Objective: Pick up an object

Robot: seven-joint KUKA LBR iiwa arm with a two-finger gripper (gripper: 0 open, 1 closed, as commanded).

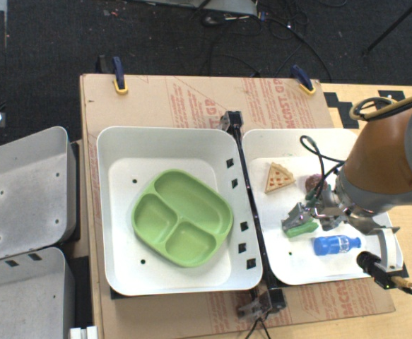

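Reaching in from the right edge, over the right bin [276, 263], with the orange band above the wrist tilting down toward the bin floor. Jaws [299, 221] sitting low at a green object [303, 227], just left of the blue bottle [336, 245]; whether spread or pressed together, impossible to tell, and whether pinching the green object, equally unclear. Blue bottle lying on its side near the right bin's front wall. Pizza slice toy [278, 177] resting behind the jaws, apart from them. Dark reddish item [312, 183] lying just right of the slice, partly hidden by cable. Green 3-compartment plate [183, 218] sitting in the left bin [114, 147] on the worktop [170, 94].
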